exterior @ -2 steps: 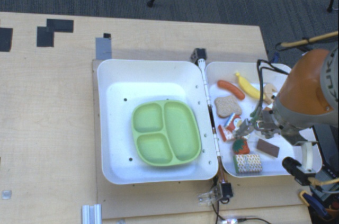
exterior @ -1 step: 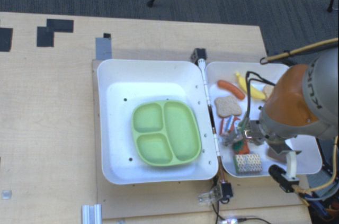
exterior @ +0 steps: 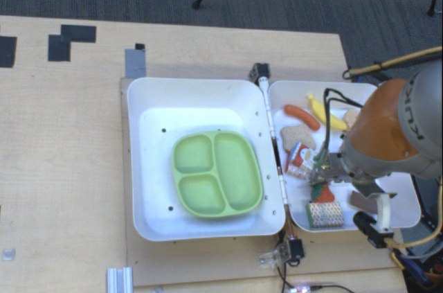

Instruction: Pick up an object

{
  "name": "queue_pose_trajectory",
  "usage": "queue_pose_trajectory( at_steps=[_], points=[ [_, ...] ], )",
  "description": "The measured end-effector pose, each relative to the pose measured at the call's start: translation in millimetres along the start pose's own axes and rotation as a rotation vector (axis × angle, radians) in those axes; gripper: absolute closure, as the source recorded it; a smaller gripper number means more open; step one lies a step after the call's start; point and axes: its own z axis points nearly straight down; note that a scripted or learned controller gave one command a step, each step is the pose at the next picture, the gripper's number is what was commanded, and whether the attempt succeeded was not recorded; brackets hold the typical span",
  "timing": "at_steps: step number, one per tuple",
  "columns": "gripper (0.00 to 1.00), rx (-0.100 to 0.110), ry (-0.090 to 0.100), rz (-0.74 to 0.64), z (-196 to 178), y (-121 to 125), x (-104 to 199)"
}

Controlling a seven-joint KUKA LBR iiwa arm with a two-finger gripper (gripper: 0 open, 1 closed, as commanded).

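Arm hangs over the right bin [exterior: 408, 212] with its gripper [exterior: 320, 172] down among the toys, claw state impossible to tell; the red-white packet [exterior: 300, 160] at its 10 o'clock looks light, crinkly, best pinched across its flat sides.

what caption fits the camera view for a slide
KUKA arm reaching into right bin of toy food; green divided plate in left bin.

A single fixed camera looks down at a slant from above the pale wooden tabletop [exterior: 62, 146], far enough to take in both shallow white plastic bins [exterior: 138, 167], side by side, plus dark carpet beyond the far edge.
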Motion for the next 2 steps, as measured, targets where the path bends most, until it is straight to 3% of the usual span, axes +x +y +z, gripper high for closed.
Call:
queue_pose_trajectory(
  at_steps=[1, 2],
  points=[
    [1.00, 0.006, 0.001, -0.004, 11.9, 70.4, -2.0],
    [0.00, 0.008, 0.001, -0.004, 12.9, 69.5, -2.0]
  ],
)
